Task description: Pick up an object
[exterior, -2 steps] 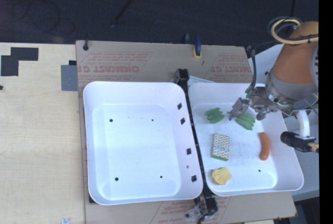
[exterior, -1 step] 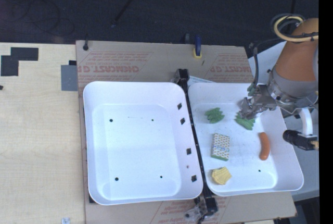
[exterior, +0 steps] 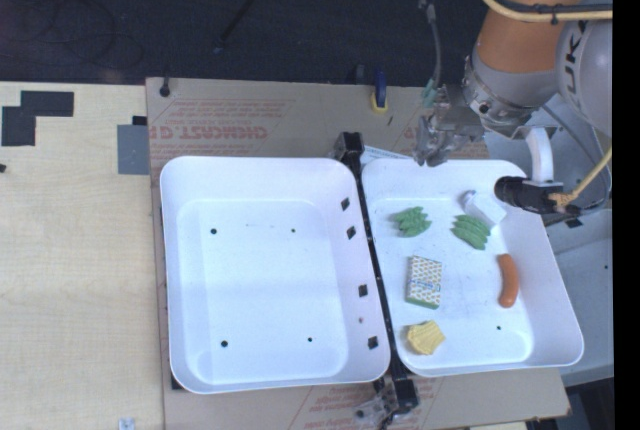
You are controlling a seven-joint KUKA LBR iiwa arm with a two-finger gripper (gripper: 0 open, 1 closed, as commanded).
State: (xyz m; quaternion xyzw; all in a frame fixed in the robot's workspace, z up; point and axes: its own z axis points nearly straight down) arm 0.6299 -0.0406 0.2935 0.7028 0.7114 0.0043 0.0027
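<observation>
Hovering above the far edge of the right white bin (exterior: 545, 343), the tool (exterior: 436, 150), grip state indiscernible, must next descend toward the nearby green ridged plastic piece (exterior: 410, 220).

In the right bin (exterior: 560, 338) lie two green leafy toys (exterior: 410, 221) (exterior: 471, 231) near the top, a small checked box (exterior: 424, 280) in the middle, a yellow lump (exterior: 424, 338) below it, and an orange sausage (exterior: 508, 280) at the right.

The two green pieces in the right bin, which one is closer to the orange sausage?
The right-hand green piece, beside the small white item; the other green piece lies further left.
</observation>
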